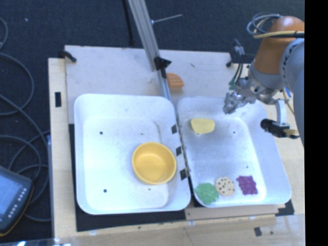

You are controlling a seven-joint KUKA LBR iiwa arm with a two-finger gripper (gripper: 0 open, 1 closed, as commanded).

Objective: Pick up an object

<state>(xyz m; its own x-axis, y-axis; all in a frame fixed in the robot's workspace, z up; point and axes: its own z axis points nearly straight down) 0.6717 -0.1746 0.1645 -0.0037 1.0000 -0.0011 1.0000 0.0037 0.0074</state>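
My gripper (pixel 230 105) hangs over the far edge of the right bin (pixel 266 158), with nothing seen between its fingers. A pale yellow flat piece (pixel 202 125) lies in the right bin, left of and slightly nearer than the gripper. Along that bin's near edge sit a green leaf-like piece (pixel 206 192), a round cookie (pixel 224 186) and a purple piece (pixel 247 184). A yellow bowl (pixel 153 163) stands upright in the left bin (pixel 102 137).
An orange object (pixel 175 81) lies on the bench behind the bins. A slanted metal rail (pixel 148 40) rises over the divider between the bins. A dark tablet-like device (pixel 13 196) sits off the bench at the lower left.
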